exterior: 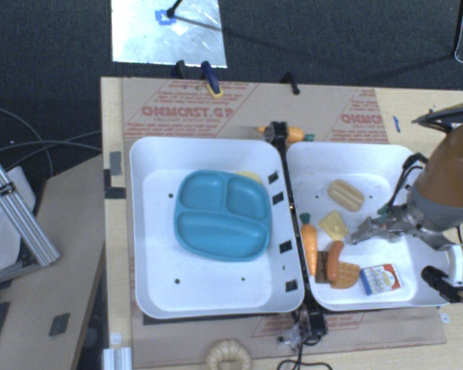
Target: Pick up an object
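The right bin (370,164) holds several toy foods. A tan bread roll (346,194) lies near its middle and a pale yellow wedge (332,226) just below it. An orange carrot (309,247) lies along the left wall, beside a red sausage (333,257) and a brown waffle piece (346,276). A small red, white and blue box (380,278) rests near the front wall. My gripper (361,233) reaches in from the right and hangs low, just right of the yellow wedge and above the box. Nothing shows in its grasp.
The left bin (158,284) carries a blue divided plate (222,213), with a yellow item (251,177) peeking out behind it. An orange toy (294,135) sits at the top of the divider between the bins. The grey arm (447,183) covers the right bin's right edge.
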`<state>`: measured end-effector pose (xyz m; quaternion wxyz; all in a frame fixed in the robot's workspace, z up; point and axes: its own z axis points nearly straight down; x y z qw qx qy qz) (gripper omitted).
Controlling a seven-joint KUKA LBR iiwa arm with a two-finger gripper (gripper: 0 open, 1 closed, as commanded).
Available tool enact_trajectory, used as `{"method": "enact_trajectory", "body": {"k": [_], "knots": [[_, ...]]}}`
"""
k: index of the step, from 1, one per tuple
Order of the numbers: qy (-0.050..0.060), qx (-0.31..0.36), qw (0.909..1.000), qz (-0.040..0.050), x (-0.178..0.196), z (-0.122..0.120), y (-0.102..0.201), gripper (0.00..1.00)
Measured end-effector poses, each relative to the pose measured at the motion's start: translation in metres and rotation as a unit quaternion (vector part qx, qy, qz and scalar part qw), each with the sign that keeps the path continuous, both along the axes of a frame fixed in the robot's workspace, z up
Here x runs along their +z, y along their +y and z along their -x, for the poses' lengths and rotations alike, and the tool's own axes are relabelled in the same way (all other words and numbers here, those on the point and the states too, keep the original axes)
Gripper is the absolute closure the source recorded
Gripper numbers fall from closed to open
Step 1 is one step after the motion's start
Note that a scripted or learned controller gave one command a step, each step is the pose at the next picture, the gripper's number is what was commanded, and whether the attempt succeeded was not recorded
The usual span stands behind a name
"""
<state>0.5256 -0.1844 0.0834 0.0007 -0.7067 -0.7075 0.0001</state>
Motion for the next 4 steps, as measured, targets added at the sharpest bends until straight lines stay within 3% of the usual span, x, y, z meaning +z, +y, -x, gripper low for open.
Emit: {"method": "enact_trajectory", "body": {"k": [1, 3, 4], "knots": [[-0.002, 0.0, 1.0, 0.0008, 0.012, -0.001, -0.001, 1.0], [-0.004, 0.002, 1.0, 0.0015, 0.125, -0.009, -0.001, 1.0], [-0.003, 0.002, 1.0, 0.0011, 0.142, -0.01, -0.001, 1.0]]}}
